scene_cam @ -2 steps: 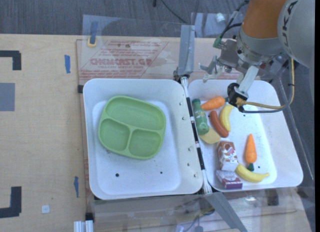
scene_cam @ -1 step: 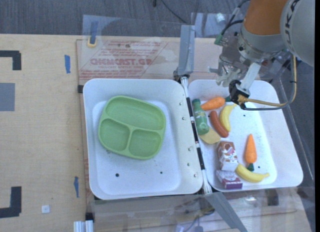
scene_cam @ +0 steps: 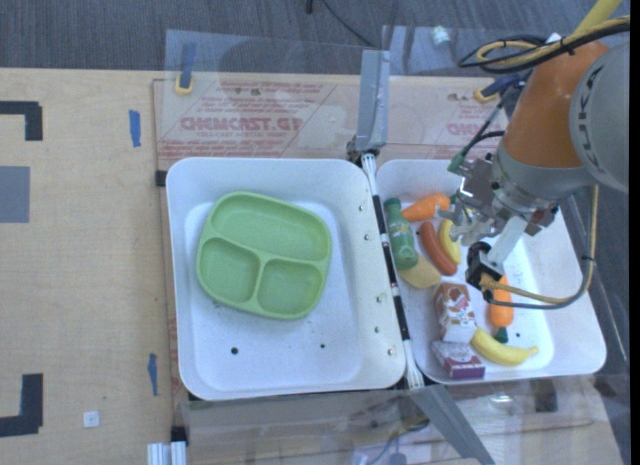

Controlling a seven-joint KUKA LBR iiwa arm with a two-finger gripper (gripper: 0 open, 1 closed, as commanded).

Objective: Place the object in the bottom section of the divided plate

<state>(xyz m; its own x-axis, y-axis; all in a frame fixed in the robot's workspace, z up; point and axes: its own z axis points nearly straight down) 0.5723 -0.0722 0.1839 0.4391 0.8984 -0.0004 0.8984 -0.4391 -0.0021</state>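
The green divided plate (scene_cam: 264,254) lies in the left bin (scene_cam: 200,353), with one long section at its top and two smaller ones along its bottom; all three hold nothing. My gripper (scene_cam: 463,225) hangs low over the right bin (scene_cam: 575,338), just above a red sausage (scene_cam: 437,247) and a yellow piece (scene_cam: 450,240) next to it. An orange carrot (scene_cam: 430,205) lies just left of the wrist. I see nothing lifted clear of the pile.
The right bin also holds a green bottle (scene_cam: 401,238), a pale yellow fruit (scene_cam: 420,274), a small carton (scene_cam: 455,312), a purple box (scene_cam: 456,358), a banana (scene_cam: 505,351) and a second carrot (scene_cam: 500,305). A raised divider (scene_cam: 385,283) separates the bins. A yellow cable (scene_cam: 545,299) loops off the wrist.
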